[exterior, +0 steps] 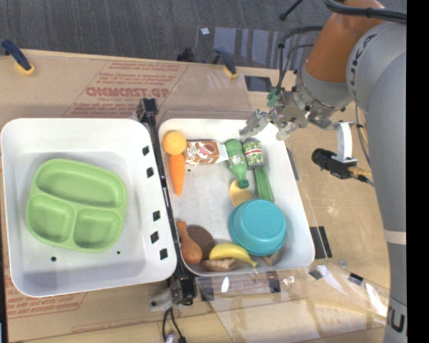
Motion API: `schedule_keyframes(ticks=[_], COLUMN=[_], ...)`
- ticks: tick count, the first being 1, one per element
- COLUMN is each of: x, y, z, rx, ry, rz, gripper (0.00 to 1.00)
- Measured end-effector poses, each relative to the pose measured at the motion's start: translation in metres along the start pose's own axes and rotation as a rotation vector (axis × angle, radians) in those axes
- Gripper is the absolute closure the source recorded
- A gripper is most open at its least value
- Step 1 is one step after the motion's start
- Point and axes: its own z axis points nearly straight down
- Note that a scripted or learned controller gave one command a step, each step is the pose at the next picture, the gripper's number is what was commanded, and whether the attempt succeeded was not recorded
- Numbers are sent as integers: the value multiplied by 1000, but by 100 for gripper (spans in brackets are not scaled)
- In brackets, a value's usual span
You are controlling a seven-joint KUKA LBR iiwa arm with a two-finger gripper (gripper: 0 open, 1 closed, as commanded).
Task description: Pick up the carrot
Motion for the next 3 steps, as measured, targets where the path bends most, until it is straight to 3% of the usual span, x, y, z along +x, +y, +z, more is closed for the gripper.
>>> schedule_keyframes(ticks=[1,2,3], x=[24,57,55], y=[-23,-66,-64], z=[93,145,132], rx=[3,4,3], ry=[2,3,-1], rz=[-270,-336,-343], gripper=[0,0,100])
